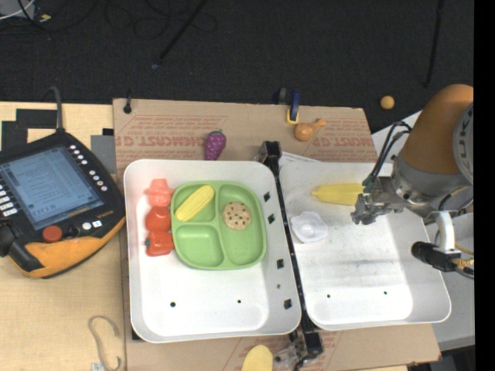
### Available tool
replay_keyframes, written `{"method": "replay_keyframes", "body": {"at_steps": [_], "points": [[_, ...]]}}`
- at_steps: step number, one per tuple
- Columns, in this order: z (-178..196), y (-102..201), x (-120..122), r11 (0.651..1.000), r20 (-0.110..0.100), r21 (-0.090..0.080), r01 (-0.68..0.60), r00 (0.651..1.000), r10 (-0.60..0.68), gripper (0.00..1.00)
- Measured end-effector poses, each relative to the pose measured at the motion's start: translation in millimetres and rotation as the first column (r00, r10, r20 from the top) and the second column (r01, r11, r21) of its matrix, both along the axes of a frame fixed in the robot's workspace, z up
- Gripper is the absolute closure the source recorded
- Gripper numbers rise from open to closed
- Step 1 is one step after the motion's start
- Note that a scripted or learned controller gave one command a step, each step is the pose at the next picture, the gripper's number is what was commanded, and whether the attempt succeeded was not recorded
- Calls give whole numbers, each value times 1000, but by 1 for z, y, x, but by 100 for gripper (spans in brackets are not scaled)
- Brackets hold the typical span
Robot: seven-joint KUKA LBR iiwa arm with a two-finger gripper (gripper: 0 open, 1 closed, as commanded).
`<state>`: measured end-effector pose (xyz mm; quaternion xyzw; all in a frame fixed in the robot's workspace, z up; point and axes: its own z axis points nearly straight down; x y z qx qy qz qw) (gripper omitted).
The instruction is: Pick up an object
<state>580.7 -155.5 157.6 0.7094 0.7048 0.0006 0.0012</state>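
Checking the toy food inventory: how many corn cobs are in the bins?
2. One corn cob lies in the green tray's upper-left compartment in the left bin; the other lies in the right bin beside the gripper.

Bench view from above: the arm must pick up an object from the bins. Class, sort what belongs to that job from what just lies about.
Job:
- grey two-finger gripper
- yellow corn cob in right white bin
- small white lump

Lying about:
- purple grape bunch
- black-and-orange control pendant
- orange ball
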Motion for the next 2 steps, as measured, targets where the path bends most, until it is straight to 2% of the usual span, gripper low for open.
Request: {"method": "replay_keyframes", "body": {"at_steps": [1, 2], "points": [[44, 3, -2, 1000, 0, 1, -6, 1000, 6, 100], [72, 2, -2, 1000, -1, 1, -5, 1000, 5, 100]]}}
